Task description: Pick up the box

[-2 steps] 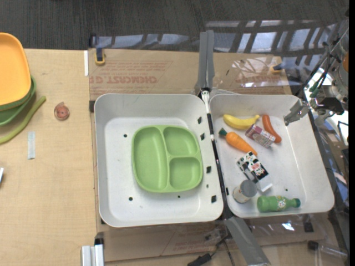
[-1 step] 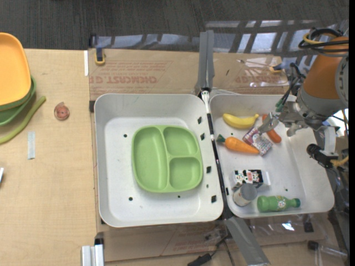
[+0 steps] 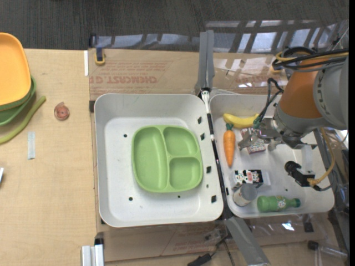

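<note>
The box [image 3: 248, 177] is small and flat, white with black and red print. It lies in the right bin [image 3: 327, 204], near the middle of its left half. My gripper [image 3: 252, 143] hangs low over the same bin, up-screen of the box and apart from it, between the carrot and the arm's orange band. A small whitish and red patch shows at the gripper's tip, and I cannot make out what it is.
A banana [image 3: 239, 119] and a carrot [image 3: 229, 147] lie at the right bin's left side. A grey cup [image 3: 244, 195] and a green bottle [image 3: 277, 203] sit near its front edge. The left bin [image 3: 111, 204] holds a green divided tray [image 3: 166, 158].
</note>
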Motion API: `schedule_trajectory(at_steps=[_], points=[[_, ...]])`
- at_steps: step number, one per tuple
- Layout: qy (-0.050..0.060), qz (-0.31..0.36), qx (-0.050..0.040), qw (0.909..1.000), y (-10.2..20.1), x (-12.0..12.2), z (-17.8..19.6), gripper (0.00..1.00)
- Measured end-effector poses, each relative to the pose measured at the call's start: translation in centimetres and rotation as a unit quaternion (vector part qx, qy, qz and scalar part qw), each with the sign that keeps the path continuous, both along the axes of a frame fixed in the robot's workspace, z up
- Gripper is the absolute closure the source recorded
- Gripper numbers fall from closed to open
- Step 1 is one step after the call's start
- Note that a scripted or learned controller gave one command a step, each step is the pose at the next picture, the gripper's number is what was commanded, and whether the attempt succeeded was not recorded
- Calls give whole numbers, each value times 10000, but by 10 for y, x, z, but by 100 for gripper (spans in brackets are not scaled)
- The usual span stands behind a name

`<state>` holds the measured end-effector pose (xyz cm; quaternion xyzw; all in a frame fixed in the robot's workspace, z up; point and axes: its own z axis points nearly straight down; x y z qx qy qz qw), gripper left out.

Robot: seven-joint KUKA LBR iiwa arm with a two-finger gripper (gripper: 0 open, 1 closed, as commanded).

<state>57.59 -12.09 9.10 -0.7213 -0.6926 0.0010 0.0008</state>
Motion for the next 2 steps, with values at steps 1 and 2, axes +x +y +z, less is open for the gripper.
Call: schedule_trajectory(at_steps=[1, 2], points=[[8, -23, -2, 10000, -2, -1, 8, 100], [-2, -964, -10, 9953, 35, 23, 100, 100]])
